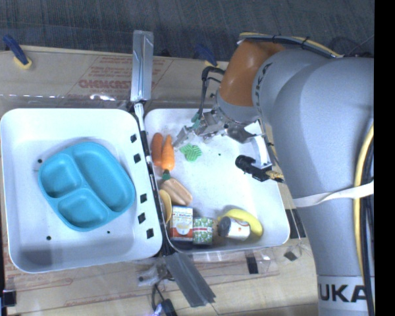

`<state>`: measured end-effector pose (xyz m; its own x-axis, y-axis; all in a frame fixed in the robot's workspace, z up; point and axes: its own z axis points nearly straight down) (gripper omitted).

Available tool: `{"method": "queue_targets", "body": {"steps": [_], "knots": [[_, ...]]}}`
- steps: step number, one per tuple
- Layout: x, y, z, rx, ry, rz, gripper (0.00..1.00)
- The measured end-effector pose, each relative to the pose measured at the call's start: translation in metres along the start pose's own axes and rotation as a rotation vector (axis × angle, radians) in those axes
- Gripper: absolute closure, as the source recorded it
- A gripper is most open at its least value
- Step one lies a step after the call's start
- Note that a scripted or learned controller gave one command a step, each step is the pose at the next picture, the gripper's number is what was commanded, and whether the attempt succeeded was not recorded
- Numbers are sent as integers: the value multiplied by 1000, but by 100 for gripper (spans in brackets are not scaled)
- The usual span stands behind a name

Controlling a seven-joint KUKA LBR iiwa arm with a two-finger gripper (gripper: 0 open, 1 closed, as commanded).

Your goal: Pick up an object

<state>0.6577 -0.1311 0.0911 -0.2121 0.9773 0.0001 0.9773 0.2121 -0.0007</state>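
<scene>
I read the gripper point(192, 131) low over the far end of the right bin point(270, 209), reaching in from under the orange wrist band. Its fingers look parted a little, with nothing between them that I can make out. Using the green object point(192, 153) as my mark: the fingertips sit just above it, apart from it. The carrot point(162, 151) lies just left of the green object, against the bin wall. Nearer me from it: a bread roll point(176, 191), then a small carton point(182, 223), a can point(203, 231) and a banana point(243, 219) along the near wall. The blue divided tray point(85, 184) rests in the left bin point(20, 242).
</scene>
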Motion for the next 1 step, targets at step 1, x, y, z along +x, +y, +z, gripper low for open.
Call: {"method": "queue_targets", "body": {"steps": [1], "knots": [[1, 1, -9, 2, 0, -6, 100]]}}
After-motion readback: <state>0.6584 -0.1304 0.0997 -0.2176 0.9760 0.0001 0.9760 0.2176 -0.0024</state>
